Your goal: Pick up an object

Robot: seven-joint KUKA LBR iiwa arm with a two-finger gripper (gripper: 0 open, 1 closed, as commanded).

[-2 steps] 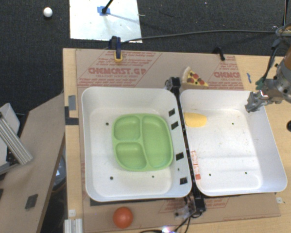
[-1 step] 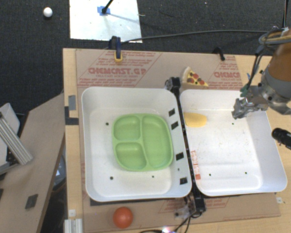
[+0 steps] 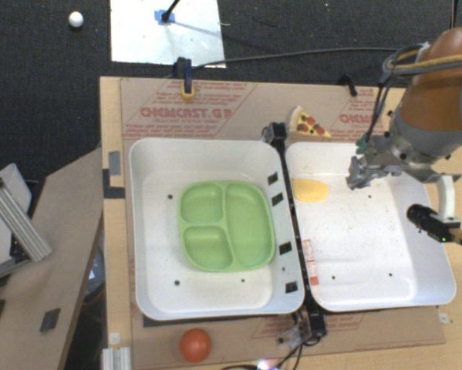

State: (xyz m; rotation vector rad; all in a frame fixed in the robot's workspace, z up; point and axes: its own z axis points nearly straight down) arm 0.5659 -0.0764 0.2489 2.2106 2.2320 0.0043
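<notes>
orange ball (image 3: 195, 344) sits nearest; gripper (image 3: 357, 177), finger state i cannot tell, hangs just beside yellow disc (image 3: 311, 190), so closing might miss it.

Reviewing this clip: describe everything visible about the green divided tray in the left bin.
The light green plastic-looking divided tray is a rounded rectangle with three shallow compartments: two on its left side and one long one on its right. It lies flat, slightly rotated, near the middle of the left white bin, resting on the floor, apart from the walls. Its compartments hold nothing.
</notes>
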